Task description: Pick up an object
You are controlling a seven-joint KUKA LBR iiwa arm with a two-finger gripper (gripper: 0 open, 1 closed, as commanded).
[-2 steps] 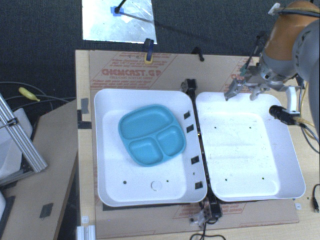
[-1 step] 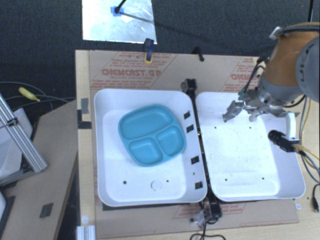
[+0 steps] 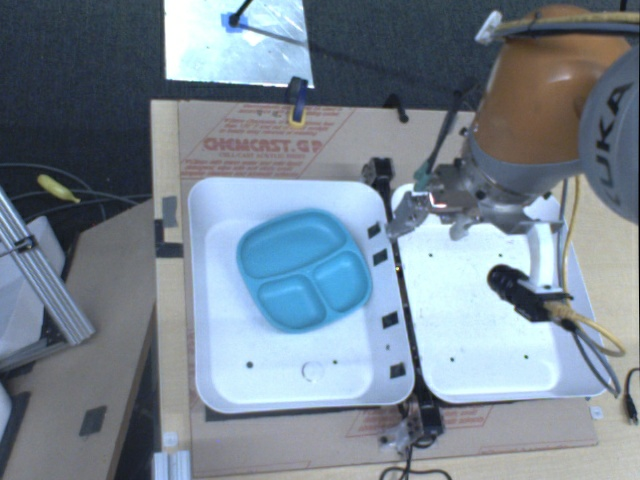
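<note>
The camera view showed a blue divided tray [image 3: 302, 268] lying in the left bin [image 3: 215, 368] while the gripper [image 3: 455, 206] hung over the right bin [image 3: 480, 368], its opening impossible to tell, so a good pick meant crossing left and pinching the tray's rim.

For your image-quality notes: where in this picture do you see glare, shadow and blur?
Camera view: glare washes the silver sheet at the top; the blue tray casts a soft shadow on the left bin; the arm, closest to the lens, looks soft; the end effector is too blurred to read.
</note>
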